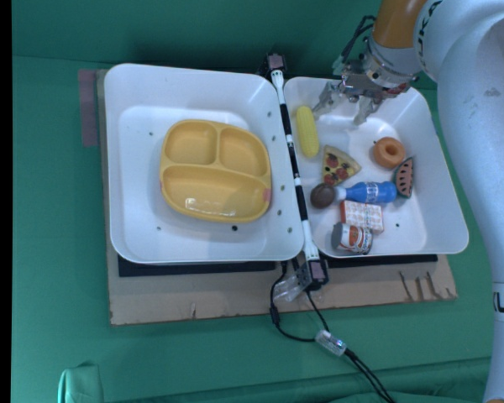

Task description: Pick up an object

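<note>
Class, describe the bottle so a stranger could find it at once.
Look in the right bin, the one crowded with toy food. Near its middle lies the bottle on its side, between the pizza slice and a small can. It alone is blue.

Grey arm (475,141) cut off at the top and right edges, hiding the far right rim of the right bin (437,225). Small can (351,238) lying on its side, label too small to read. Square packet (363,215) beside it, print likewise unreadable. Brown round item (322,196) touching the blue bottle (371,192) (kind impossible to tell). Cable (353,355) running off the bottom edge. Pale object (77,384) at the lower left, cropped by the bottom edge, unidentifiable.
</note>
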Controlling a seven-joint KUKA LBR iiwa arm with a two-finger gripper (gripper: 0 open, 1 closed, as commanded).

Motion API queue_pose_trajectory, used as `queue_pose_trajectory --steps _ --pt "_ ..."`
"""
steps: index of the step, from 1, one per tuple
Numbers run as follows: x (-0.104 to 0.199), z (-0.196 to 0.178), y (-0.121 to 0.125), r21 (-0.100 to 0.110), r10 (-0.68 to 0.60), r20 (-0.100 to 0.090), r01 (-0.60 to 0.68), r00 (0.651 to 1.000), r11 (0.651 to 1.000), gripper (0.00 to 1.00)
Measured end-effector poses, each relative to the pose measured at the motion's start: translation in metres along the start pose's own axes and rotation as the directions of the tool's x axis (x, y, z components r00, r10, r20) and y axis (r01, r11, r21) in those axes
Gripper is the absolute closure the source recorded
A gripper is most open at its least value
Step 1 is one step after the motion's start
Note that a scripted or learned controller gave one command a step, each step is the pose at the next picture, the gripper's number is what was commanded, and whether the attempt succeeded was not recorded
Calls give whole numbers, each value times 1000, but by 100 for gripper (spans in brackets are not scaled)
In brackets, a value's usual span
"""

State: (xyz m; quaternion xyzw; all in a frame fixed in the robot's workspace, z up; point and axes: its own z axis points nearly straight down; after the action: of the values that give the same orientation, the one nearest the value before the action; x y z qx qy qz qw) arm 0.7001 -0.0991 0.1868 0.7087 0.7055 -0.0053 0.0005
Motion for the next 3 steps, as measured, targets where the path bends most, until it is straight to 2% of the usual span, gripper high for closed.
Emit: queue_pose_trajectory --steps 2,3 --pt "0 0 0 0 0 0 0 1000 1000 0" --pt "3 -19 3 -9 2 -7 -2 1000 1000 100"
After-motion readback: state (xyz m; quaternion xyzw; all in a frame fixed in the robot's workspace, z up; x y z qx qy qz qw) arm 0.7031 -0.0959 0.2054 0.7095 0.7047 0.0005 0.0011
